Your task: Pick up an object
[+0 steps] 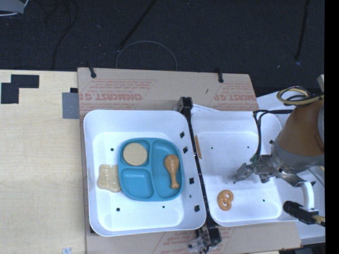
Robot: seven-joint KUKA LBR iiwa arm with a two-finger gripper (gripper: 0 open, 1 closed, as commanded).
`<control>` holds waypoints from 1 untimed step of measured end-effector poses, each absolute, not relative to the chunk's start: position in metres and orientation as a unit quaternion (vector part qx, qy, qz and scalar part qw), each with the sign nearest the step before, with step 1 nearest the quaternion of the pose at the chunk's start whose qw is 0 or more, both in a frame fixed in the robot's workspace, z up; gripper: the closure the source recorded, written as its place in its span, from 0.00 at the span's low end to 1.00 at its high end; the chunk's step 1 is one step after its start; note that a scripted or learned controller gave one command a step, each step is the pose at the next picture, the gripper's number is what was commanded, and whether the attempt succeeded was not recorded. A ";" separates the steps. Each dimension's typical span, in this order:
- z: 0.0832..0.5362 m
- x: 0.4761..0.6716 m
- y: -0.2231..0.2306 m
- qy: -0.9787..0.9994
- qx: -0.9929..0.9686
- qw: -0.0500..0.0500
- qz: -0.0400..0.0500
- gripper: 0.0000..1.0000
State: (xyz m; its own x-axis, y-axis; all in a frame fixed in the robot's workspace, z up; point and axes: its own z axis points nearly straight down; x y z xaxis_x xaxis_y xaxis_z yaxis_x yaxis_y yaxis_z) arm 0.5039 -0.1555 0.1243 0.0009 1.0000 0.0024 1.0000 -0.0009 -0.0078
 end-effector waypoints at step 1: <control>0.137 0.504 -0.157 -0.705 -0.709 0.003 0.001 1.00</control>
